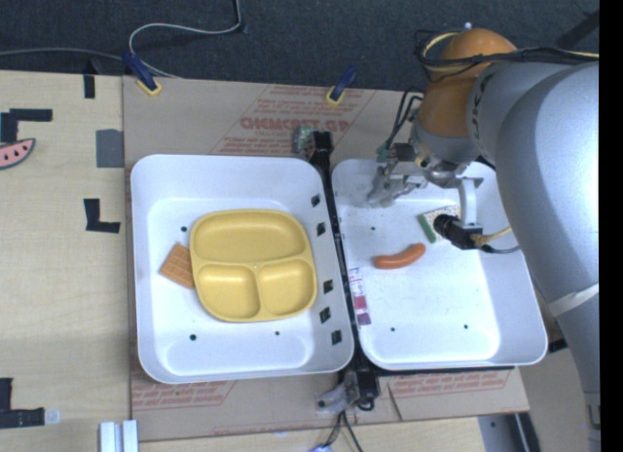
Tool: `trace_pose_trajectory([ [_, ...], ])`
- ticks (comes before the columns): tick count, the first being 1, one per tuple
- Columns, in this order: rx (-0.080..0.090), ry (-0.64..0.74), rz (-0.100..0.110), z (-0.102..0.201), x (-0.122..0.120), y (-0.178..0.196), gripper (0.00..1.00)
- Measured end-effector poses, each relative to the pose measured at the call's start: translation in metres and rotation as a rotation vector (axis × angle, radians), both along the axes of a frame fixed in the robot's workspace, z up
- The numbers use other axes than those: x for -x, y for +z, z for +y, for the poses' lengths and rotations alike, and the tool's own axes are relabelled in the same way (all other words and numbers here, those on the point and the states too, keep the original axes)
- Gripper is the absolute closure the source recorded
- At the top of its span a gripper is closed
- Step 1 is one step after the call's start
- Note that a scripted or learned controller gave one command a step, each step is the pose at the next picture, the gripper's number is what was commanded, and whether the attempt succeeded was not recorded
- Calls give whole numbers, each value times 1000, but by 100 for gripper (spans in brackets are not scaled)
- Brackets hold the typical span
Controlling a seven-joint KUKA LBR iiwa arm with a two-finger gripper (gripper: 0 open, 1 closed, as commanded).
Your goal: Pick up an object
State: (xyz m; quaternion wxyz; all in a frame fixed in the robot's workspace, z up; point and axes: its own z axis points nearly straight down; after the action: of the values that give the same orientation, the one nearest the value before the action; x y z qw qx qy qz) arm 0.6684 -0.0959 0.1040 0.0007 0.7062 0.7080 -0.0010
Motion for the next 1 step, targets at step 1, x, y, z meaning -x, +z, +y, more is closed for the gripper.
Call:
trace_pose_trajectory([
  [1, 0, 0, 0, 0, 0, 0, 0],
])
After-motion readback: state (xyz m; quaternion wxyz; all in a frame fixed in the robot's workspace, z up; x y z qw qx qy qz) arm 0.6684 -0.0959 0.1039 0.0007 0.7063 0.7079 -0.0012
